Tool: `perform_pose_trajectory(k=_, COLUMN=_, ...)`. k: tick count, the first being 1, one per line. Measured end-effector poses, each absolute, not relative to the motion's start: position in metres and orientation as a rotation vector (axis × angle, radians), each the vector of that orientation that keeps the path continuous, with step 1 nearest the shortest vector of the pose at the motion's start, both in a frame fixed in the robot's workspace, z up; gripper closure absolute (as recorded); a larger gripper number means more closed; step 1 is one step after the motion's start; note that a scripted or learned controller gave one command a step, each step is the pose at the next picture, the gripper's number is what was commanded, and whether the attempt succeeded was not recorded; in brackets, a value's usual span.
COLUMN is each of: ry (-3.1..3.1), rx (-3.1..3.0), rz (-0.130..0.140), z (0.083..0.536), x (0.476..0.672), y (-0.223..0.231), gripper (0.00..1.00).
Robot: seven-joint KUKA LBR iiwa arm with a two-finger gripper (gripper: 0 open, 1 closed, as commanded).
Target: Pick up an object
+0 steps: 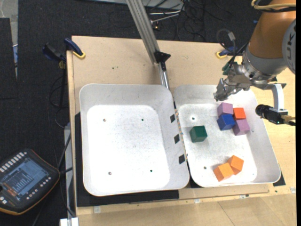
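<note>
Clustering near the far right corner of the right bin, 4 small blocks sit touching or nearly touching: a light purple block at the far left of the group, an orange-red block just right of it, a blue block in front of the light purple one, and a second purple block on the blue one's right. A green block lies alone near the bin's middle, left of the cluster. 2 orange blocks rest together near the bin's near edge, well apart from the rest.

The claw hangs over the bin's far edge, just beyond the light purple block, with nothing visibly between its fingers; how far it is open cannot be told from this angle. The arm reaches in from the right.

The left bin lies beside the right one on the desk. A handheld control pendant sits off the desk's left side.
</note>
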State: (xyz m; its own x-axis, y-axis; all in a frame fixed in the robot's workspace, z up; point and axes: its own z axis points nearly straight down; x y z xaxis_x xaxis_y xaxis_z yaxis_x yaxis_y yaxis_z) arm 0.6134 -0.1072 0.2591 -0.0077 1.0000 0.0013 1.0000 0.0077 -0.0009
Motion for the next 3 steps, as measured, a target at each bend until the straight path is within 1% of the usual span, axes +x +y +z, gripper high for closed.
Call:
perform_pose_trajectory(k=1, ry=-2.231, rx=-2.211, rz=-0.002, z=0.259, x=0.618, y=-0.046, gripper=1.0)
perform_pose_trajectory(k=2, ry=-2.229, rx=-2.211, rz=0.0, z=0.24, x=0.628, y=0.008, gripper=1.0)
perform_pose_trajectory(k=3, ry=-2.229, rx=-2.212, rz=-0.001, z=0.237, x=0.629, y=0.056, gripper=1.0)
